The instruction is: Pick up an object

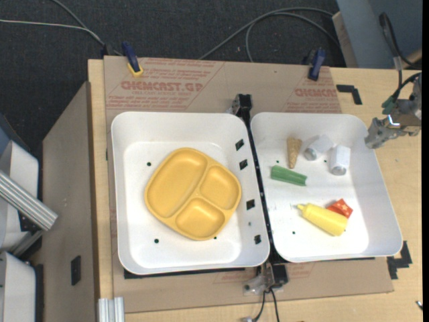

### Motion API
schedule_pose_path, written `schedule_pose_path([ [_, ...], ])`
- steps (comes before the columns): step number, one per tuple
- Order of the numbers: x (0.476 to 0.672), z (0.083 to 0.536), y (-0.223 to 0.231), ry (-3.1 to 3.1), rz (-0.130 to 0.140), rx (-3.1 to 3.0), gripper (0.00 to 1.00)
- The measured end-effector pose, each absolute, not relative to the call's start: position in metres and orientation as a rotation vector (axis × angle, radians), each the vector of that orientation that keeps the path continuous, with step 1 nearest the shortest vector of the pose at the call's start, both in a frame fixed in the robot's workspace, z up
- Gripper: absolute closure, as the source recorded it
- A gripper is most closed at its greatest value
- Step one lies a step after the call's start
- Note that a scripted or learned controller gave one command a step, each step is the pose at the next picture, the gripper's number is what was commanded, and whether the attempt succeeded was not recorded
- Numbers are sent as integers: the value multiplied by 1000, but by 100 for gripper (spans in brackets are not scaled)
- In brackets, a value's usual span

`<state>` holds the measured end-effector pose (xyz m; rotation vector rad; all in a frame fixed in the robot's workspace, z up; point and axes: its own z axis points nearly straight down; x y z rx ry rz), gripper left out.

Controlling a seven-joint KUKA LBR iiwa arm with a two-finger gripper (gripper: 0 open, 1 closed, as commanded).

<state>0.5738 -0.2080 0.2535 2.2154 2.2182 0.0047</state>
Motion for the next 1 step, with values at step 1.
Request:
schedule_pose_path([
  [1, 563, 257, -158, 2227, 1, 2219, 100],
])
